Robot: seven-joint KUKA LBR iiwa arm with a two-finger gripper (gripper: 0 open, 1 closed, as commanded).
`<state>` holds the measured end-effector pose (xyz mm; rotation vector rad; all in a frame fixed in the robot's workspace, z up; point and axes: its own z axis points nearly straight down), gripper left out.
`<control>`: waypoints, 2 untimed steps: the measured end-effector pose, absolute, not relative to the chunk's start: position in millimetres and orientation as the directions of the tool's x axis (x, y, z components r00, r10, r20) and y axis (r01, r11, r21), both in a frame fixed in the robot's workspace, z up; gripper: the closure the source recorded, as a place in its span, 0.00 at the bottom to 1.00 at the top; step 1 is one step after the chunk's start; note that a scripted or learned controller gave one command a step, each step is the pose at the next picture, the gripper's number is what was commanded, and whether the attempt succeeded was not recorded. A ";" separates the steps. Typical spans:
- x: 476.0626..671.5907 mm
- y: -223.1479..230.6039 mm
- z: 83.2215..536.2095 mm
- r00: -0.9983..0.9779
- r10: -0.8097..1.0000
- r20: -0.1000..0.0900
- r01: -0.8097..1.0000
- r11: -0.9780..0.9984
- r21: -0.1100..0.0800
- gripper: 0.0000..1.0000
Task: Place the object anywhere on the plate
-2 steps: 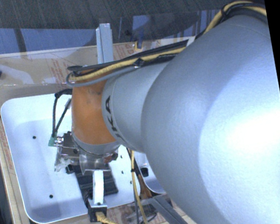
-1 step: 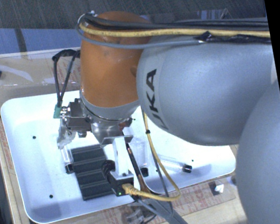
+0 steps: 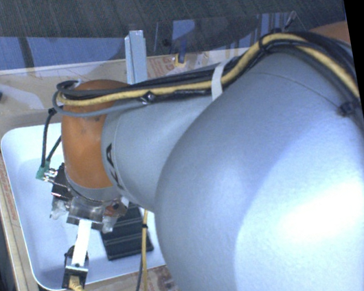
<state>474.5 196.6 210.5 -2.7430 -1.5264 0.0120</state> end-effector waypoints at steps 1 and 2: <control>474.4 217.3 138.2 0.594 0.804 -0.007 0.804 -0.594 -0.005 0.00; 475.8 140.2 182.1 0.622 0.783 -0.002 0.783 -0.622 -0.003 0.00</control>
